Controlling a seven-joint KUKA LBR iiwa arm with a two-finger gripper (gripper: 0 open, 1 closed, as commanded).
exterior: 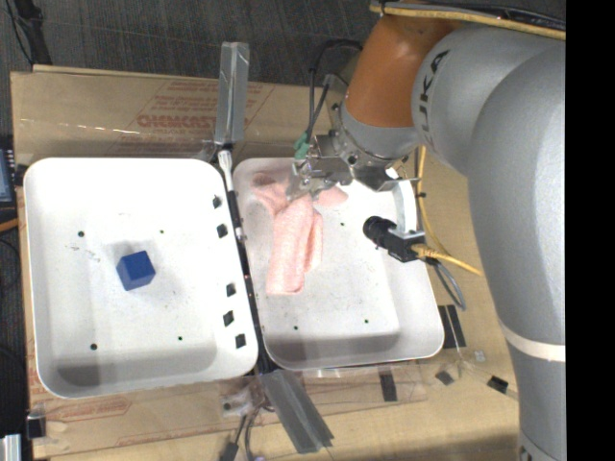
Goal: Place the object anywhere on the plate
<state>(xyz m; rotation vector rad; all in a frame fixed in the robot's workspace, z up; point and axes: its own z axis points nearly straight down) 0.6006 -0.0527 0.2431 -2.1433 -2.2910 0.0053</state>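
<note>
A pink cloth (291, 246) lies in the right bin (413, 325), stretched as a long strip from the bin's back left corner toward its middle. Its upper end is bunched up at my gripper (309, 182), with pink folds showing on both sides of the fingers. The gripper hangs over the back left of the right bin and is shut on that bunched end. In the left bin (58, 353) sits a small blue cube (136, 269), left of centre and far from the gripper.
A grey divider with black clips (233, 257) runs between the two bins. A black fitting with a yellow cable (394, 239) hangs from the arm over the right bin's right side. The large grey arm (500, 161) covers the view's right.
</note>
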